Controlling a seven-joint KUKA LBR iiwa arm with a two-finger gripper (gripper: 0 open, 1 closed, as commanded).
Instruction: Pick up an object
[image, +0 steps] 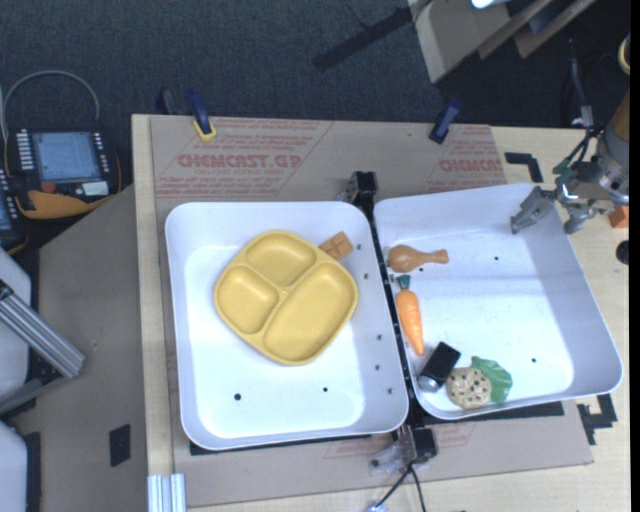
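Observation:
The right bin (540, 300) holds a brown drumstick (413, 258), an orange carrot (409, 318), a small black block (438, 363), a cookie (466, 387) and a green leafy piece (494, 376), all along its left and front side. In the left bin (200, 380) a yellow divided plate (287, 297) lies beside a small brown piece (336, 245). My gripper (548, 214) hangs over the right bin's far right corner, far from every object. It is open, and its fingers (524, 216) are spread with nothing between them.
Clamps (203, 125) hold the cardboard-covered bench at its far edge. A black bracket (362, 186) sits where the two bins meet. A handheld pendant (62, 165) lies off the bench at the left.

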